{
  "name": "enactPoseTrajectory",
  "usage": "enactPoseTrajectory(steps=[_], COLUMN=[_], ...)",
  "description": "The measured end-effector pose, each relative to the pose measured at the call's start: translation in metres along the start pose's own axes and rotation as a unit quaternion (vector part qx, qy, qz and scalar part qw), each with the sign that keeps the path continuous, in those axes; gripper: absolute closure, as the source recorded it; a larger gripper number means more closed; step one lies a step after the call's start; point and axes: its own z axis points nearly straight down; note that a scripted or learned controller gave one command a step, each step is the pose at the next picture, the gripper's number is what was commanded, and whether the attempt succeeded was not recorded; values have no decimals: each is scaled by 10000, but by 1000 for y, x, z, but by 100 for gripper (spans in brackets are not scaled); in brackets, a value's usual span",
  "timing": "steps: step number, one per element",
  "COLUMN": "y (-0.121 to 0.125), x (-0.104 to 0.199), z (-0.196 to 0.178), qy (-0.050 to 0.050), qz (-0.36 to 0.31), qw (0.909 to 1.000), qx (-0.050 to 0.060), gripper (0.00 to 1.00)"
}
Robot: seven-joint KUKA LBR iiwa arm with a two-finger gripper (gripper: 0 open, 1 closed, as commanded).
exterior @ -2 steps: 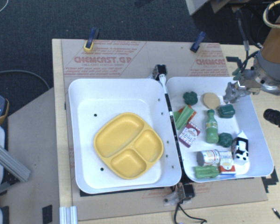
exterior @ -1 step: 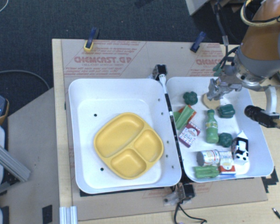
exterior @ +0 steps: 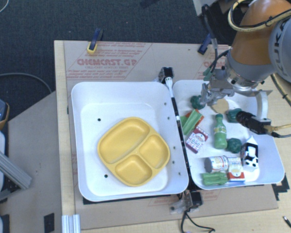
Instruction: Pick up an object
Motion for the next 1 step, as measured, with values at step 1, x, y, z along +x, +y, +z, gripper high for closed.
enactPoseTrajectory(steps=[1], y=[12], x=[56], z=[-4], qy=[1], qz=[-16], qw=[10000], qx=[-33], gripper=[100])
